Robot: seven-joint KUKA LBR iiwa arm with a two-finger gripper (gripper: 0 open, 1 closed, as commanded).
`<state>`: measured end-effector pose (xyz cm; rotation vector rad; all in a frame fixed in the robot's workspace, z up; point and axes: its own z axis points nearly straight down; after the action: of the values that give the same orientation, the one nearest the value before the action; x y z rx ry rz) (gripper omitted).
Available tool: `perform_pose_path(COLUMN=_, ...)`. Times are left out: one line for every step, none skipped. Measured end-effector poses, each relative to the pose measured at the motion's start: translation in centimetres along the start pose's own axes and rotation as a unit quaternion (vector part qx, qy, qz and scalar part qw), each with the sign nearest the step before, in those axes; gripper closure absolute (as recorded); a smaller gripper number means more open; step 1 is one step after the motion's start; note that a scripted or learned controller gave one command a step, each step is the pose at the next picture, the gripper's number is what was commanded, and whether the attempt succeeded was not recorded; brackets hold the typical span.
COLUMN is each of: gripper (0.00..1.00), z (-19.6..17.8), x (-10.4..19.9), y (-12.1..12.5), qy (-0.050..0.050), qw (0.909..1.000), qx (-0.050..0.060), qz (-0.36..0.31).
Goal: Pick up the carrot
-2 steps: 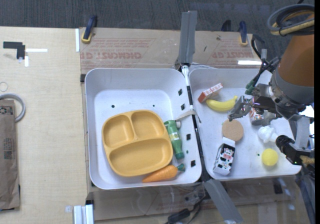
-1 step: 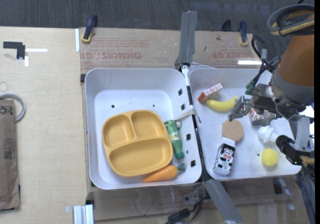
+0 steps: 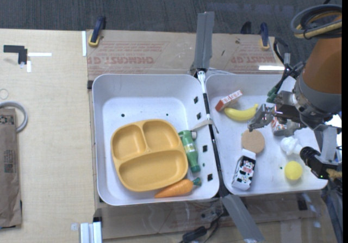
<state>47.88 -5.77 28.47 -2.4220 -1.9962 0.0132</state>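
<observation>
The orange carrot [image 3: 175,188] lies along the front wall of the left bin [image 3: 99,144], just below the yellow divided plate [image 3: 149,153], with its green top pointing right. My gripper [image 3: 266,120] hovers over the right bin [image 3: 321,182], above the round tan disc [image 3: 253,142] and just right of the banana [image 3: 241,112]. It is well to the right of the carrot, across the divider between the bins. Nothing can be seen held in it.
A green bottle [image 3: 190,150] lies beside the plate near the divider. The right bin also holds a red-and-white packet [image 3: 227,100], a white cow-print carton [image 3: 245,170], a white lump [image 3: 290,144] and a yellow ball [image 3: 293,170]. The arm covers that bin's right side.
</observation>
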Motion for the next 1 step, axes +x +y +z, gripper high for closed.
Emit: perform_pose_path(gripper=0.0, z=0.0, x=0.0, y=0.0, qy=0.0, qw=1.0, qx=0.0, qz=0.0)
